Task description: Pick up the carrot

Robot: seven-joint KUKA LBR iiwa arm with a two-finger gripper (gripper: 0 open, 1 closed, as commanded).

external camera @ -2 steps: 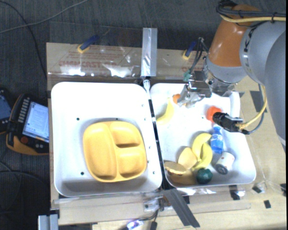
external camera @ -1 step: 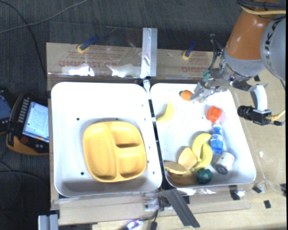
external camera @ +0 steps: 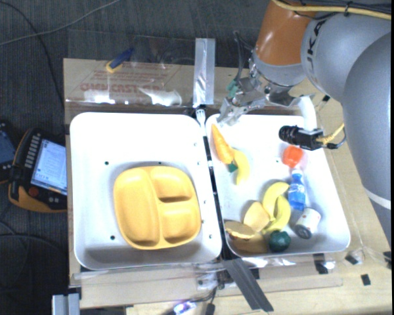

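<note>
The carrot is orange with a green stub at its lower end. It lies at a slant against the left wall of the right bin, near the far corner. My gripper hangs just above and beyond the carrot's upper tip, over the bin's far-left corner. It is open and there is nothing between its fingers.
A small yellow piece lies against the carrot's lower end. Nearer the front are bananas, a bottle with an orange cap, a dark green ball and a tan piece. The left bin holds a yellow divided plate.
</note>
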